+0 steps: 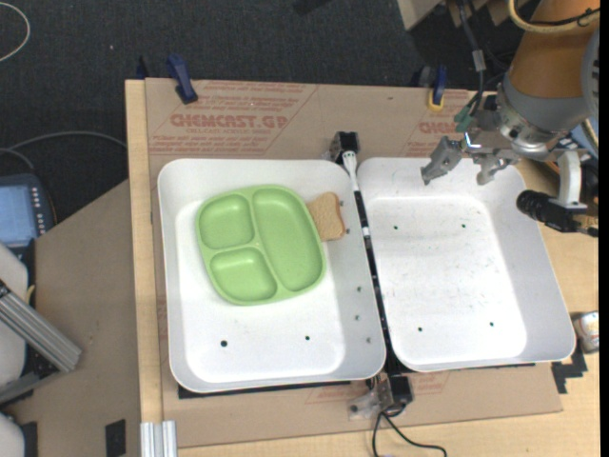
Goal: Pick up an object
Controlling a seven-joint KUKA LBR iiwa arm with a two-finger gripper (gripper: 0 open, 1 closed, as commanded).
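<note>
Bins sat side by side on the desk (238, 112), a brown board with red lettering under them. The left bin (190, 350) held a green plate (262, 244) with three compartments, lying flat toward the far half of the bin. Just beside the plate's right edge, touching it or nearly so, lay a small tan block (328, 217) that looked like a sponge or a piece of bread; I could not tell which. It rested close to the bin's right wall, near the far corner. The right bin (476, 341) showed only small dark specks on its floor. The arm (552, 55) came in from the right, its orange band high at the corner, and its end effector (465, 165) hung over the far edge of the right bin, well apart from the plate and the tan block. Its two fingers (438, 167) stood spread apart, released, with nothing between them. Blue clamps (181, 79) gripped the far edge of the board, and a black cable (404, 436) trailed off at the near edge.
</note>
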